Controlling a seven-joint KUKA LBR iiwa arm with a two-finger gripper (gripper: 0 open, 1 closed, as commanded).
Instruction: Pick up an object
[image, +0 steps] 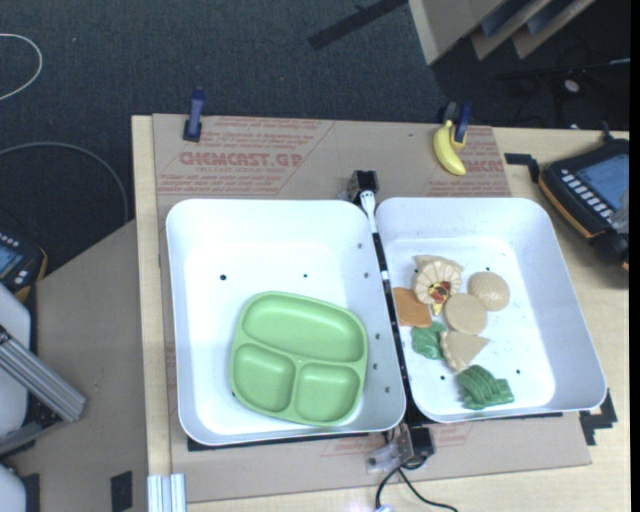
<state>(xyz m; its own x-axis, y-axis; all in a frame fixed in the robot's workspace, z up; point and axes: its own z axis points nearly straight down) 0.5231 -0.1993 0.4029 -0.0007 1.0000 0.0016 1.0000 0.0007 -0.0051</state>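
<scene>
Even, bright overhead light washes the white bins (190, 300) nearly featureless; shadows are faint, focus slightly soft, and the corners dim.

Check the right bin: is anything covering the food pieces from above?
Nothing visible lies over them. The food pieces sit bunched together, touching each other, in the right bin, open from above.

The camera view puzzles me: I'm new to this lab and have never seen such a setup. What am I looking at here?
One fixed camera looks down at a slant on a bench with two shallow white bins side by side. The left bin holds a green divided plate. The right bin holds a cluster of small toy-like pieces: tan round ones, an orange one and a green leafy one. A yellow banana lies on the board behind the bins. A robot arm is meant to pick up an object here.
</scene>
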